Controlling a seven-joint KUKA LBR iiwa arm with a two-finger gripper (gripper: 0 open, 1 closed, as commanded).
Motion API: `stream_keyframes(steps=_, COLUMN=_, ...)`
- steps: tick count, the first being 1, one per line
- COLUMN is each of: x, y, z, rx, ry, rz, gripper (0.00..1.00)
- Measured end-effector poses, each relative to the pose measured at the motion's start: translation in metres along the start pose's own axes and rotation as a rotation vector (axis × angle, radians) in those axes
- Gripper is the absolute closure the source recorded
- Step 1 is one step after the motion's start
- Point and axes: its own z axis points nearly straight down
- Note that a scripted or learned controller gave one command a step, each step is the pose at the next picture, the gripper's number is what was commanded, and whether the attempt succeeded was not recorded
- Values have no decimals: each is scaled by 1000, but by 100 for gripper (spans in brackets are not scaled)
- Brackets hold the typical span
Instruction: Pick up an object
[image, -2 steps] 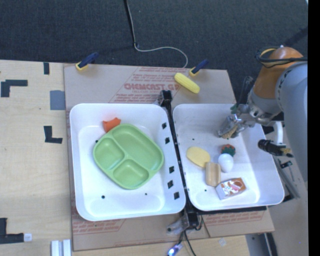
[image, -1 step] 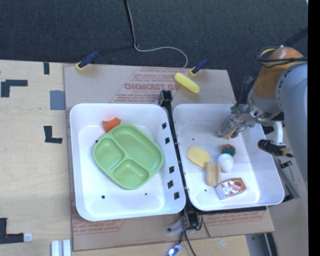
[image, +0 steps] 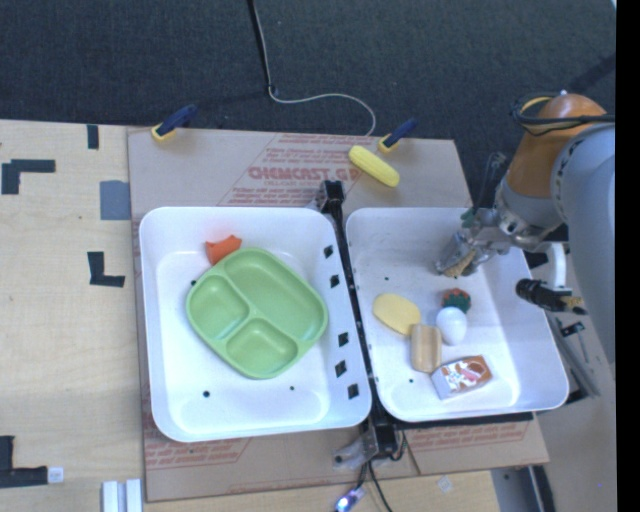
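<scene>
My gripper (image: 458, 258) hangs low over the upper right part of the right bin (image: 520, 395), at the end of the grey arm with its orange band (image: 545, 150). A small tan shape shows at its tip; what it is stays unclear. Below the gripper lie a small red and green object (image: 457, 298), a white ball (image: 452, 324), a yellow oval piece (image: 397, 313), a tan wooden block (image: 426, 347) and a red and white packet (image: 462, 376). All of these lie apart from the gripper.
The left bin (image: 165, 400) holds a green divided plate (image: 257, 311) and a small orange piece (image: 223, 247) by its upper edge. A yellow object (image: 374, 166) lies on the cardboard behind the bins. Clamps (image: 175, 120) pin the cardboard's back edge.
</scene>
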Motion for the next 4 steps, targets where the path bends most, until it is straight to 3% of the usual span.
stream_keyframes(steps=4, x=0, y=0, z=0, rx=0, ry=0, rz=0, gripper=100)
